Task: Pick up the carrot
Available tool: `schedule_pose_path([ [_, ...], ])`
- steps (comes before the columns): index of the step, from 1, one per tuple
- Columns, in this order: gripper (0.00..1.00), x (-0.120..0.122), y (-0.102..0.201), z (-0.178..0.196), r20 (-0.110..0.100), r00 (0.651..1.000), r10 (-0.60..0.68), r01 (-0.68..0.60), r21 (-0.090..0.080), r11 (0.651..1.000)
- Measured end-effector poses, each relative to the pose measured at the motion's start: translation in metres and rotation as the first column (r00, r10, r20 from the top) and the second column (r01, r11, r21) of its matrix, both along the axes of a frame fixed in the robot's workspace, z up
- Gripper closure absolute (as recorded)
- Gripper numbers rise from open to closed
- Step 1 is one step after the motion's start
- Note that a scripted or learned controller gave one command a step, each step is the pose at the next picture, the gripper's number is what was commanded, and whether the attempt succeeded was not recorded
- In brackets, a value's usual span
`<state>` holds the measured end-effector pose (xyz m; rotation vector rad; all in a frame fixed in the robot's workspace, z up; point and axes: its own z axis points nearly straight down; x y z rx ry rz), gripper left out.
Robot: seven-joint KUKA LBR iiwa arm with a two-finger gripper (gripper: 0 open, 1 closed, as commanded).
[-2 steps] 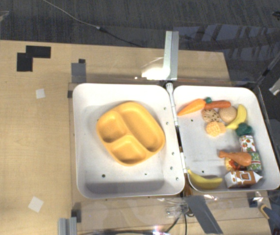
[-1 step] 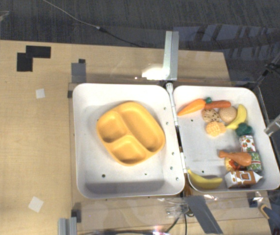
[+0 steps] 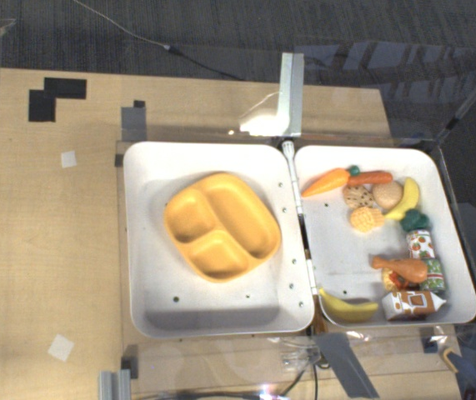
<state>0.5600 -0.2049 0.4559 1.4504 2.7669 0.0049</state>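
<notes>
Across the bench from left to right, a yellow divided plate (image 3: 221,236) sat in the left bin (image 3: 142,223), and everything else lay to the right of that plate in the right bin (image 3: 338,257). First to the plate's right, and slightly farther back, was the carrot (image 3: 326,181), lying flat near the bin's rear wall with its pointed tip towards the plate and its green top (image 3: 353,171) away from it. A speckled cookie (image 3: 357,196) sat just beside the carrot's thick end, and a redder carrot-like piece (image 3: 373,177) extended onward from the green top. Farther right of the plate came a tan bun (image 3: 387,195), a drumstick (image 3: 400,267) and a small carton (image 3: 408,305), while a banana (image 3: 350,307) lay at the front wall. The carrot looked like a light, rigid toy with a smooth, tapering and probably slippery body. The best hold appeared to be across its thicker middle, clear of the tip and with care for the crowding cookie. Whether the gripper stood apart or together could not be told.
</notes>
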Motion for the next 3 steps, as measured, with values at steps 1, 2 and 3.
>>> schedule_pose_path([
  [1, 1.00, -0.067, -0.001, -0.145, -0.019, 0.990, 0.138, -0.138, 0.006, 0.990],
  [2, 1.00, -0.036, 0.000, -0.160, -0.008, 1.000, 0.009, -0.009, 0.002, 1.000],
  [3, 1.00, 0.045, 0.001, -0.082, -0.002, 0.999, -0.048, 0.048, 0.002, 0.999],
])
